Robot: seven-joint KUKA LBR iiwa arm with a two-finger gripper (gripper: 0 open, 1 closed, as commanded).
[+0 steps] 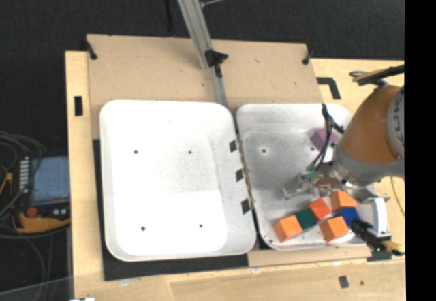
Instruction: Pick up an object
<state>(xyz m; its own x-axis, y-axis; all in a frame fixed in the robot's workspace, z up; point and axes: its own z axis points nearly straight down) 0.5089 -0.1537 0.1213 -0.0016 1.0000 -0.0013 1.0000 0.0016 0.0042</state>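
1. Camera view: my arm (371,133) reaches into the right bin (272,129), fingers (304,185) low over bare floor; their spread I cannot tell.
2. Blocks (317,218) cluster in the near corner, just beside them, likely my target.

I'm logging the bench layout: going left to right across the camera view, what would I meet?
Blue box with cables off the bench → left white bin → right white bin → orange block → green block → grey arm with its orange band.
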